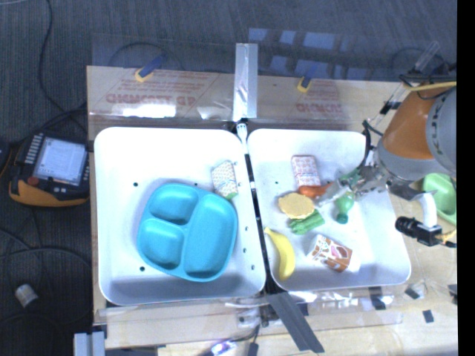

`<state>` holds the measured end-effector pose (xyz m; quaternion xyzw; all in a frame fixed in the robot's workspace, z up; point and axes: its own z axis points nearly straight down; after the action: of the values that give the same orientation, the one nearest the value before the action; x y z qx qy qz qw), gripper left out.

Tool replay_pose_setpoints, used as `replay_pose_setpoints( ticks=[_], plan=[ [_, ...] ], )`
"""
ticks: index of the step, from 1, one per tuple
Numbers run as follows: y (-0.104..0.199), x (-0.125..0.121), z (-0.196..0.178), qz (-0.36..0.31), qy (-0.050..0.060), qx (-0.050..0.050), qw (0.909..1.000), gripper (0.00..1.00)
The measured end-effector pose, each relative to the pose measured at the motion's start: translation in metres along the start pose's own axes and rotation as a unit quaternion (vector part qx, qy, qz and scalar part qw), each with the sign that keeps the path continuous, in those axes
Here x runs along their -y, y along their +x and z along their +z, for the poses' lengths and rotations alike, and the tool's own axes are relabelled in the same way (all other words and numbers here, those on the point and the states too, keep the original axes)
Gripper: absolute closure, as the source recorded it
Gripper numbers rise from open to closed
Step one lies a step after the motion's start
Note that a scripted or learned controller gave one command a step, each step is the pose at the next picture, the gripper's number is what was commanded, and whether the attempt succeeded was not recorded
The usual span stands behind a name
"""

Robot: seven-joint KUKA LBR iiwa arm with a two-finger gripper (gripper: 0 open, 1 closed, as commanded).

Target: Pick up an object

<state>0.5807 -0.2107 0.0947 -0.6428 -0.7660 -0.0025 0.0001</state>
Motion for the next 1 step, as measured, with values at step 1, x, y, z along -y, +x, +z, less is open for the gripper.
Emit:
replay_pose_setpoints(
  ticks=[1],
  plan=[
    [0.0008, 0.0004, -0.0075, 0.0, 0.001, 0.0, 1.0, 1.0]
  ],
)
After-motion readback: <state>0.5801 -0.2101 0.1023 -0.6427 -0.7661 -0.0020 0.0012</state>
